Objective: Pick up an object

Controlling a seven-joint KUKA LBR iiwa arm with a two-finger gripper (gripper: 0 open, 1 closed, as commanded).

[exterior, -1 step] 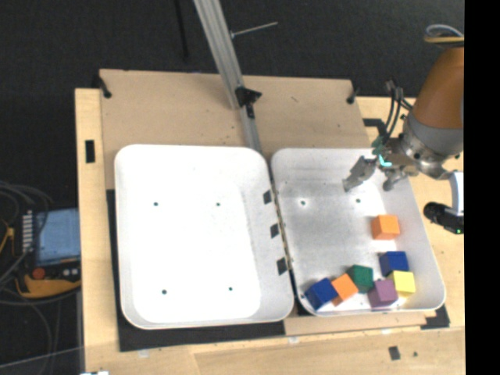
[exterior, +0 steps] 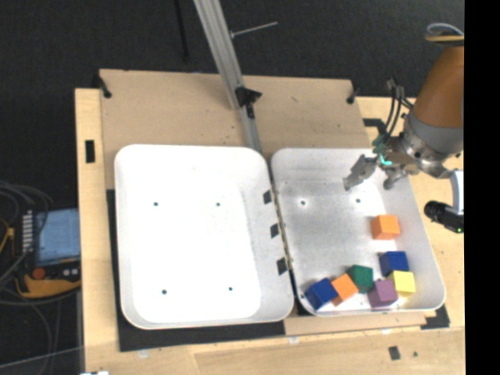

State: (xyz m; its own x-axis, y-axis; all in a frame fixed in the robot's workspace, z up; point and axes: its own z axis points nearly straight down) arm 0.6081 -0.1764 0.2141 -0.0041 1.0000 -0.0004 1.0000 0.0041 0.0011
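Note:
My gripper (exterior: 373,175) hangs over the far part of the right bin (exterior: 328,209), its two grey fingers spread apart with nothing between them. An orange block (exterior: 385,226) lies below it toward the bin's right side. Along the bin's near edge sit a blue block (exterior: 320,292), a second orange block (exterior: 344,287), a green block (exterior: 362,276), a purple block (exterior: 383,292), a yellow block (exterior: 404,281) and another blue block (exterior: 395,262).
The left bin (exterior: 191,233) lies beside the right one, with small clips along the seam between them. A slanted metal rail (exterior: 226,61) runs from the top down to the bins' far edge. Cables and a blue device (exterior: 55,237) rest off the bench at left.

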